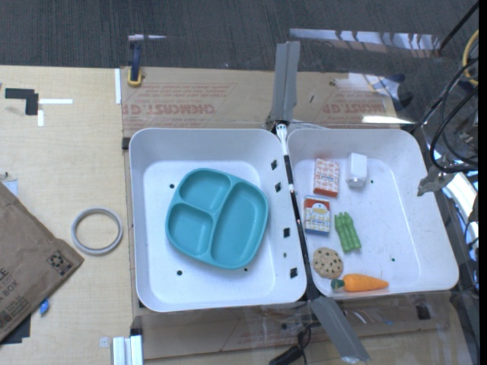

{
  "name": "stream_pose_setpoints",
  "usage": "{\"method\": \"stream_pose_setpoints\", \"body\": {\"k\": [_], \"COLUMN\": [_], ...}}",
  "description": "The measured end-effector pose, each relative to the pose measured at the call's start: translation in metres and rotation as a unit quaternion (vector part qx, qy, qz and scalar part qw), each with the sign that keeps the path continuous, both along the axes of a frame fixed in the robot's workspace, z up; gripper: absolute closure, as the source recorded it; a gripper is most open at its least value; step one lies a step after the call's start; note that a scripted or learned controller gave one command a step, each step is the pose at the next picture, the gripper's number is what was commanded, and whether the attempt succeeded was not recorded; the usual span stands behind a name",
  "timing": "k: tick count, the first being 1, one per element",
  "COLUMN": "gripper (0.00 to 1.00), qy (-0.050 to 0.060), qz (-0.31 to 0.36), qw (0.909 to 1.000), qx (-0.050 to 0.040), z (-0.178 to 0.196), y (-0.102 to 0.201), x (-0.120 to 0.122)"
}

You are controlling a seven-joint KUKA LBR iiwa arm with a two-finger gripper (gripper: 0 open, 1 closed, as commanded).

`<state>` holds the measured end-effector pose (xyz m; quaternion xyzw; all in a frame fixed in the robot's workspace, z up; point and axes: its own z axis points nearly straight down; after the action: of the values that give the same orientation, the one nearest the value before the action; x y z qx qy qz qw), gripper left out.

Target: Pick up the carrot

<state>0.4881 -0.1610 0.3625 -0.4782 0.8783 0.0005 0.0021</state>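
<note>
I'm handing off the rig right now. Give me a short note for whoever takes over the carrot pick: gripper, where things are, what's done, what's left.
Gripper: state cannot be told.
Carrot: lying on its side at the near edge of the right bin, just right of the cookie, below the green beans.
Left bin holds the teal divided plate.
Done: nothing; the carrot lies untouched.
Left: reach, grasp, lift the carrot.

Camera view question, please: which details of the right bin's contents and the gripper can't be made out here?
- Two small boxes: printing too small to read.
- Carrot: its far side lies against the right bin wall, so the gap there is unclear.
- White object: too small to identify.
- Gripper: cluttered by cables; finger state unclear.
</note>
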Motion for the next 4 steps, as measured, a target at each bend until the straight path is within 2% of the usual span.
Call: {"method": "stream_pose_setpoints", "body": {"k": [1,2,3,4], "gripper": [0.00,0.00,0.00,0.00], "qy": [0.001,0.001,0.002,0.001], "qz": [0.112,0.197,0.222,0.354], "qw": [0.9937,0.9803,0.9750,0.9353], "qx": [0.0003,0.0000,0.0005,-0.0001], "z": [-0.026,-0.118,-0.222,-0.272], "y": [0.093,0.093,0.047,0.057], "x": [-0.009,-0.010,-0.011,-0.011]}}
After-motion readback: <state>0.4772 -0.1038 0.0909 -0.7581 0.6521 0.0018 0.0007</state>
